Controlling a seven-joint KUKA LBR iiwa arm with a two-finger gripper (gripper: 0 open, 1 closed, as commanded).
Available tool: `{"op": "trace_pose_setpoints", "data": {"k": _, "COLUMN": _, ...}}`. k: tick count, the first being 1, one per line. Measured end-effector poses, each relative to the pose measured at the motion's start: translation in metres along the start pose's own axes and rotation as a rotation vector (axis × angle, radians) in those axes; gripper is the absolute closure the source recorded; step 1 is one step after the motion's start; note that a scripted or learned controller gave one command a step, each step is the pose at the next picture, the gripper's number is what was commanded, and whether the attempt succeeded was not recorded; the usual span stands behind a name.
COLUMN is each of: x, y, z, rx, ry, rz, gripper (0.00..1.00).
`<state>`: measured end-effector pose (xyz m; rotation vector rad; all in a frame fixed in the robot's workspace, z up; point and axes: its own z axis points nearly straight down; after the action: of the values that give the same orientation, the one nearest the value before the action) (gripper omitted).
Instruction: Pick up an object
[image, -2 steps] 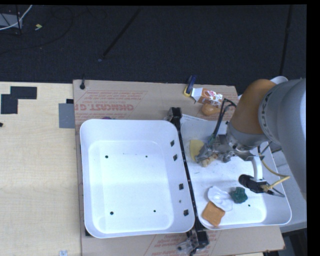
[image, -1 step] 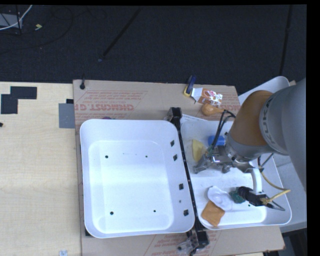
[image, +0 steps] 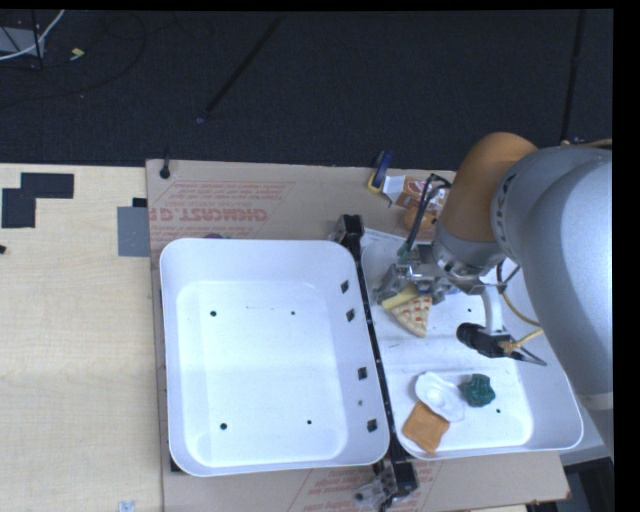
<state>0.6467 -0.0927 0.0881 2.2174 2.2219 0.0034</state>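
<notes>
While the gripper (image: 412, 283) is lowered into the right bin (image: 553, 432), a pizza slice (image: 411, 312) is touched. Whether the fingers are closed cannot be told.

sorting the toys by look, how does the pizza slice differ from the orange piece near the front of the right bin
The pizza slice is a yellowish triangle with red spots; the orange piece is a plain orange, roughly squarish slab. The pizza slice lies right beside the claw, at the bin's far end; the orange piece lies apart from it at the near end, touching a white object. Both lie flat in the right bin.
</notes>
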Motion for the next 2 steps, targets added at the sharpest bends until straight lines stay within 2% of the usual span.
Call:
{"op": "trace_pose_setpoints", "data": {"k": 1, "x": 0.0, "y": -0.003, "z": -0.009, "rx": 0.008, "ry": 0.001, "rz": -0.001, "gripper": 1.0}}
{"op": "trace_pose_setpoints", "data": {"k": 2, "x": 0.061, "y": -0.035, "z": -0.105, "rx": 0.001, "ry": 0.003, "rz": -0.003, "gripper": 1.0}}
